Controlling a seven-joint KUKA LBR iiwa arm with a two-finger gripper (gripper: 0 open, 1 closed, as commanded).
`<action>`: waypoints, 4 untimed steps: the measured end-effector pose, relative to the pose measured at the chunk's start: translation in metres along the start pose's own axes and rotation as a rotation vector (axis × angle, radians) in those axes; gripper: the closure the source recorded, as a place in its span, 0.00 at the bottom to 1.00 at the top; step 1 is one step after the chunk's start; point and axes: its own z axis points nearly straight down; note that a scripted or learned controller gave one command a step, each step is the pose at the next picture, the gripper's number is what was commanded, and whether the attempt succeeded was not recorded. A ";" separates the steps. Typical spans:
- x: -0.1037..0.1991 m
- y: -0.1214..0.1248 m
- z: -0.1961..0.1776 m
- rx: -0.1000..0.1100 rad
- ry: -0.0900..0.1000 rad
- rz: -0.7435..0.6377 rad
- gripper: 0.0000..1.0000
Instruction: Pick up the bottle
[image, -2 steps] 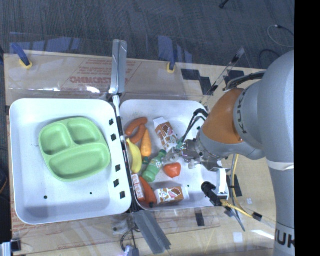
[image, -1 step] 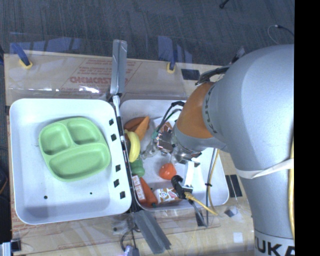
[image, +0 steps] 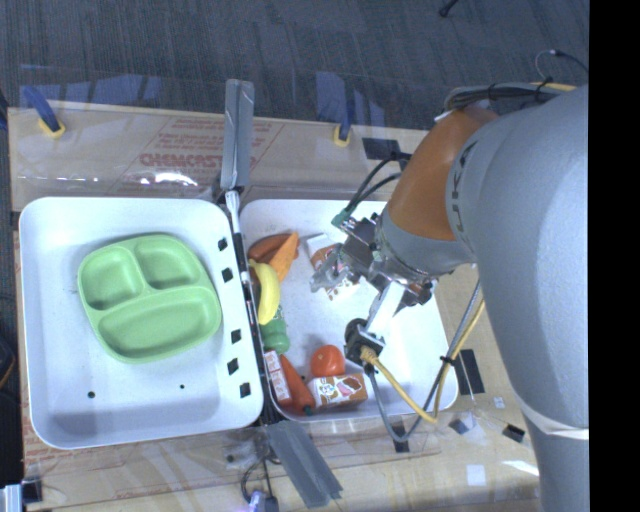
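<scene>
The claw (image: 333, 272), whose opening I can't tell, hangs over the right bin (image: 430, 330) and should drop squarely onto the bottle (image: 338, 391) lying beside the tomato (image: 327, 360).

Bins (image: 60, 400) — smooth white plastic, slight sheen. Green plate (image: 150, 297) — matt plastic. Bottle (image: 335, 392) — glossy, paper-like label.
</scene>
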 end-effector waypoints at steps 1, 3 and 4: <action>0.001 -0.001 -0.009 0.006 -0.003 -0.011 1.00; 0.008 -0.046 -0.204 -0.001 0.000 -0.010 0.00; -0.014 -0.028 -0.142 0.002 -0.003 0.307 0.00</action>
